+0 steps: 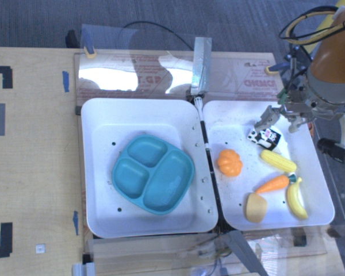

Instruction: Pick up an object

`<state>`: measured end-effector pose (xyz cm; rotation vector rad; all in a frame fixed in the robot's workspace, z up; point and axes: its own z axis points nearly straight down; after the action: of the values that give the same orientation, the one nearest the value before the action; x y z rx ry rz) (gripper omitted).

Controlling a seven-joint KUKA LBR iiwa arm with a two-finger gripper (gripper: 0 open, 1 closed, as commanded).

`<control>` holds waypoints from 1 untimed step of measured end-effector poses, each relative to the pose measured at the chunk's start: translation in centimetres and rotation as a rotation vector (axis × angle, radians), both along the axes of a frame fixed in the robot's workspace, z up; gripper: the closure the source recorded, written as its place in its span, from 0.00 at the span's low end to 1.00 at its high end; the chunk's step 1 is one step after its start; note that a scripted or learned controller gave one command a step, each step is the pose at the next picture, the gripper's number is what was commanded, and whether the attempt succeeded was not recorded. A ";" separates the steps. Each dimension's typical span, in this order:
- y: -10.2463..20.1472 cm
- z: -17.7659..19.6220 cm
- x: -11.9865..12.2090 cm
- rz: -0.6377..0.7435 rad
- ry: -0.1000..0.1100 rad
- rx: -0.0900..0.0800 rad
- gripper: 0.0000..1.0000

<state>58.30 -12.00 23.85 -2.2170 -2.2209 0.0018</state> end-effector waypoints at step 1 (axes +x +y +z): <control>-3.7 -9.3 -2.8 0.022 0.007 0.000 0.00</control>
<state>55.54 -15.66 14.54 -2.1895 -2.2416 0.0099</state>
